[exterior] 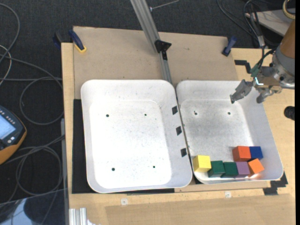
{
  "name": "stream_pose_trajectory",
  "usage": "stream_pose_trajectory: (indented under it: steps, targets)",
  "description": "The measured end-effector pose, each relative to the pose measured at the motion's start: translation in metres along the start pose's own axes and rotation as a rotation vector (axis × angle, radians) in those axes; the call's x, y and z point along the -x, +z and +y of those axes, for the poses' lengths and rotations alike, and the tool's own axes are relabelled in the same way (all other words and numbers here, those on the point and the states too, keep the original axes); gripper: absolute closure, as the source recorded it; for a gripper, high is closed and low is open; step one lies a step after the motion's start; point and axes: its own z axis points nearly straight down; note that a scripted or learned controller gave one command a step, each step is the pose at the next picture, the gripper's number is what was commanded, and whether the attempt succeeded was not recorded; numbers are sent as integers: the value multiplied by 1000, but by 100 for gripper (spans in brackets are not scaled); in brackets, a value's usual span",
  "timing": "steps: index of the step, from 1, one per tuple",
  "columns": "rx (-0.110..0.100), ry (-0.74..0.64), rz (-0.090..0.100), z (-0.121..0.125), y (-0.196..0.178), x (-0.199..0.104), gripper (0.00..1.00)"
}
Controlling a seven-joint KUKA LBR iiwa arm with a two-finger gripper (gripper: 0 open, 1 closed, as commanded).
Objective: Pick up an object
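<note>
White and shallow, the left bin lies on the bench; the right bin sits just beside it; along its near edge runs a cluster of blocks, a yellow block at the left, then two green blocks, a purple block, a red block, a blue block and an orange block; the gripper hangs over the bin's far right corner, fingers spread apart, pinching nothing, well apart from the blocks.

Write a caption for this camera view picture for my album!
Robot tool open above the right bin, coloured blocks huddled in its near corner.
</note>
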Motion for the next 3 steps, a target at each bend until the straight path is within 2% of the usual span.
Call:
stream_pose_trajectory:
  steps: [1,2,3]
  targets:
    - [5,0,-1,1,-3,0,0]
    - [0,1,-1,-2,41,5,0]
    - [-2,0,0,0,104,6,0]
